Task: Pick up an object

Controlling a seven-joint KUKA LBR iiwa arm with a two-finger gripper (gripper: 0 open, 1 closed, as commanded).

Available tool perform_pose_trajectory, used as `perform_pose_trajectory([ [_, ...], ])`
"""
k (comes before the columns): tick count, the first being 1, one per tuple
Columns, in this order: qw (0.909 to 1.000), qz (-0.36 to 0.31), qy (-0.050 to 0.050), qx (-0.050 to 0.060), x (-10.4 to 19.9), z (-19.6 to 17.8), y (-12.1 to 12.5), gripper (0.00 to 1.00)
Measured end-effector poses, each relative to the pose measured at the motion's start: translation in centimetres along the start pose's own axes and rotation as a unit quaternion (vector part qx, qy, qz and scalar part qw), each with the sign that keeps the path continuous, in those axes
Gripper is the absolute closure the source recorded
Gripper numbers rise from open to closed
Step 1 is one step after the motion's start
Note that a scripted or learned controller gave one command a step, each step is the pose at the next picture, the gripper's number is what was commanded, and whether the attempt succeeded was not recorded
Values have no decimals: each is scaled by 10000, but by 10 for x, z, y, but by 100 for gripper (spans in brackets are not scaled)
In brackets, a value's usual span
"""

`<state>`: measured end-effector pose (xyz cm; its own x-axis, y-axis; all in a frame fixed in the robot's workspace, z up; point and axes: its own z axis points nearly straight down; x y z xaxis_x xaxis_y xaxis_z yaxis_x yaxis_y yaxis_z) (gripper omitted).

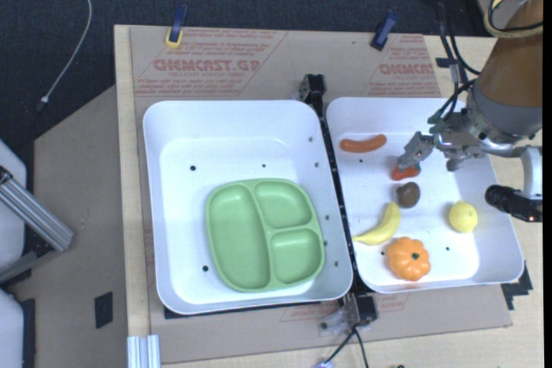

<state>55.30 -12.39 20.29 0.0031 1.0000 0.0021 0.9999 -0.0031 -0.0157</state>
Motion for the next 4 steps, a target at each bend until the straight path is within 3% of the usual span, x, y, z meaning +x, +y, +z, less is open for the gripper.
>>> perform_pose_trajectory([
  [1,10000,-15,-10,-74,0,-8,3,0],
  [3,10000,-12,-4,-57,8,111,9,0],
  [4,10000,-12,-4,-61,9,119,9,0],
])
